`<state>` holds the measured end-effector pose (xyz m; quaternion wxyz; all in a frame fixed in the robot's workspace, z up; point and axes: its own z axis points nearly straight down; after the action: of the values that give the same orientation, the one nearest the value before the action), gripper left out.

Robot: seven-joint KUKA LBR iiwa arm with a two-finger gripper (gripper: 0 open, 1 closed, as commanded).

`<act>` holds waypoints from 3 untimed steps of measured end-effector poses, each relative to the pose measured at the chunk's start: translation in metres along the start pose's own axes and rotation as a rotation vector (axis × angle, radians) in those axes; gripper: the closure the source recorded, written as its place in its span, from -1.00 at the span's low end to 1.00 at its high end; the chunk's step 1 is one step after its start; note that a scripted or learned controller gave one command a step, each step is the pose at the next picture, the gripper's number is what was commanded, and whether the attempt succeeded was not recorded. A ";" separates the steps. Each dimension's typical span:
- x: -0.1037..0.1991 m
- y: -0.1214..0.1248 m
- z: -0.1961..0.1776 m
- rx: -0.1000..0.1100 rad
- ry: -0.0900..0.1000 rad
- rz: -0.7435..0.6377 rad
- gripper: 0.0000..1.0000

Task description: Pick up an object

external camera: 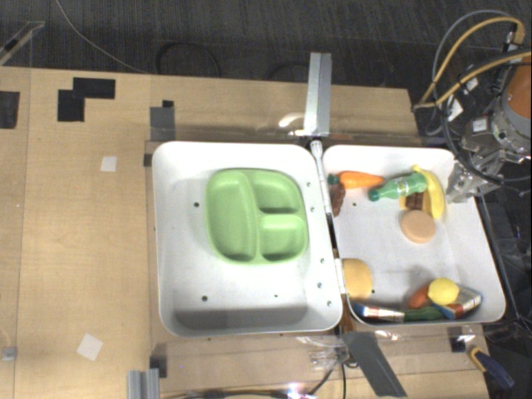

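The gripper [462,183] hangs at the far right edge of the right bin [490,256], and I cannot tell its state, while a green bottle [397,189] lies touching a banana [432,194] near it, and a green divided plate [254,215] lies in the left bin [179,223].

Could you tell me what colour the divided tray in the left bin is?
Light green; the tray shows clearly in the camera view.

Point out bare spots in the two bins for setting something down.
Left bin: a bare strip around the green tray, widest along the near side. Right bin: bare middle between the disc and lemon. Its far and near edges are crowded.
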<state>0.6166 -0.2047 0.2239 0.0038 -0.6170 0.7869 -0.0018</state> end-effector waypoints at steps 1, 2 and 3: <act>-0.016 -0.053 -0.041 0.005 0.000 -0.127 1.00; -0.014 -0.052 -0.012 0.001 -0.001 -0.384 1.00; -0.014 -0.052 -0.012 0.001 -0.001 -0.383 -1.00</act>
<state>0.6707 -0.2039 0.2366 0.0042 -0.7556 0.6550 -0.0028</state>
